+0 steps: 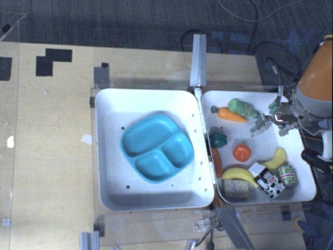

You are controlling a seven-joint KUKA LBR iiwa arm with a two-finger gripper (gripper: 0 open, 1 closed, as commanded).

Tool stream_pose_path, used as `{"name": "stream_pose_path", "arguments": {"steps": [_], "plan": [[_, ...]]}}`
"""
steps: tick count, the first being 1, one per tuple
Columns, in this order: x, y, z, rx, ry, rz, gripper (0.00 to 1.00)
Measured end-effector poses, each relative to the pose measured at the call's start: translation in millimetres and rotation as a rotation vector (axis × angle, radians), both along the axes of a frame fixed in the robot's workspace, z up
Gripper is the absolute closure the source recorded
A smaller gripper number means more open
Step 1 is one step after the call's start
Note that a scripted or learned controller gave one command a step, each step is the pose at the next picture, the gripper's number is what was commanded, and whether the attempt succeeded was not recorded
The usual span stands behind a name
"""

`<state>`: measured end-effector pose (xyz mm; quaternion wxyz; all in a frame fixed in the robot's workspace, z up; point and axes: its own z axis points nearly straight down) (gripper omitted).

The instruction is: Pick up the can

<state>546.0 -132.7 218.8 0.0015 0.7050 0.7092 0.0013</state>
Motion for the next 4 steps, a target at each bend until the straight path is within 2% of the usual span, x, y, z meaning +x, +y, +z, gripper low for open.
{"name": "stream_pose_path", "arguments": {"steps": [1, 2, 3, 4], "plan": [[27.9, -3.4, -129.1, -0.002, -0.011, -0.017, 0.0], [18.0, -52.5, -129.1, -0.003, -0.008, -0.032, 0.0], [55.6, -53.5, -130.4, 0.0, -0.006, -0.215, 0.0], [114.9, 11.7, -77.4, 0.0, -0.003, -0.16, 0.0]]}}
